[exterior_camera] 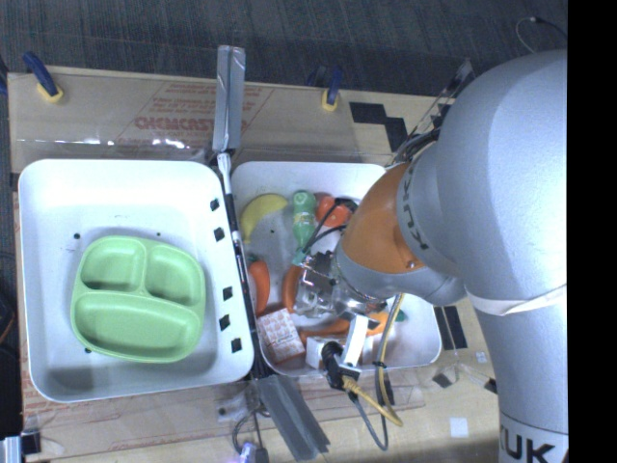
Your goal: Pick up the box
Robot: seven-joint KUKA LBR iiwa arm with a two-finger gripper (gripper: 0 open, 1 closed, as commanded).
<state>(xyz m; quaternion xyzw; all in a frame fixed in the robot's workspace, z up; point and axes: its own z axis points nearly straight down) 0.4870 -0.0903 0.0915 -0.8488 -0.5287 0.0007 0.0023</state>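
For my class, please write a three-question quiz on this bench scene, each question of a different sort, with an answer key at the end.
1. True or false: the green divided plate lies in the same bin as the box.
2. Multiple choice: where is the hand? A) over the left bin B) down in the right bin among the items C) outside both bins.
3. Fill in: the box lies near the right bin's ____ left corner, beside the orange carrot.

Key
1. False: the plate is in the left bin, the box in the right one.
2. B
3. Front, the edge lowest in the camera view.
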